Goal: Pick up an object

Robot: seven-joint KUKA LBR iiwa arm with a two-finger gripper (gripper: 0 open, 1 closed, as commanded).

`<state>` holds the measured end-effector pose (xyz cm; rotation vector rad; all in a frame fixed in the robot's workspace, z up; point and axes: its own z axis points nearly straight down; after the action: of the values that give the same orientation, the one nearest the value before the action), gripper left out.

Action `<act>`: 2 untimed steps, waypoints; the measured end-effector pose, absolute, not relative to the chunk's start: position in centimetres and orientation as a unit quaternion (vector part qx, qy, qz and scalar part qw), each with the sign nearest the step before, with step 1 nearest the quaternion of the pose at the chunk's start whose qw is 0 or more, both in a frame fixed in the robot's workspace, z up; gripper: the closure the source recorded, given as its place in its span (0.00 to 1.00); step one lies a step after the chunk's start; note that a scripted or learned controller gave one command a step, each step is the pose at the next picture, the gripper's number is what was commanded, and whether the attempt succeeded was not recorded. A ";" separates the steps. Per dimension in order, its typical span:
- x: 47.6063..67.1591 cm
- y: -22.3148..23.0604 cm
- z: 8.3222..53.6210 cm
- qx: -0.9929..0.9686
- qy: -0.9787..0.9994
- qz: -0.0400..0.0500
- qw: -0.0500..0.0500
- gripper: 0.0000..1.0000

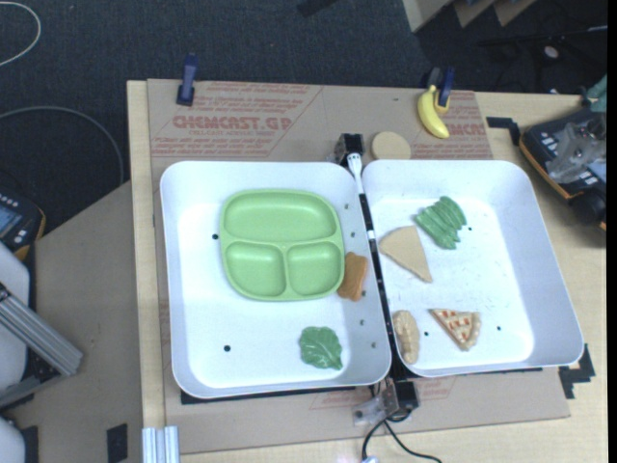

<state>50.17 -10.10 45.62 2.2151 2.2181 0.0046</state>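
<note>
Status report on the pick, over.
Claw parked at right edge, outside the bins. Nothing picked: pizza slice, green beans lying in right bin. Nothing on top of them.

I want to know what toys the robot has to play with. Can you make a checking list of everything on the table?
Surface: brown board with red lettering, bearing the left bin and the right bin side by side.
Job's things, left bin: green divided plate, brown bread-like piece against its right edge, green leafy piece.
Job's things, right bin: green pea pods, tan wedge, pizza slice, tan piece at the bin's left wall.
Clutter: banana and tan disc on the board, outside the bins.
Grippers: robot arm at the right edge; jaws cannot be made out.
Cables: thin cable on the dark floor; black cable at the front edge.
Surroundings: dark carpet.
</note>
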 end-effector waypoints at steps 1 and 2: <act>50.7 -4.9 54.1 0.705 0.709 0.005 0.005 1.00; 47.8 -3.9 52.9 0.707 0.708 0.000 -0.001 1.00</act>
<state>47.81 -3.86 52.95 2.2216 2.2241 -0.0010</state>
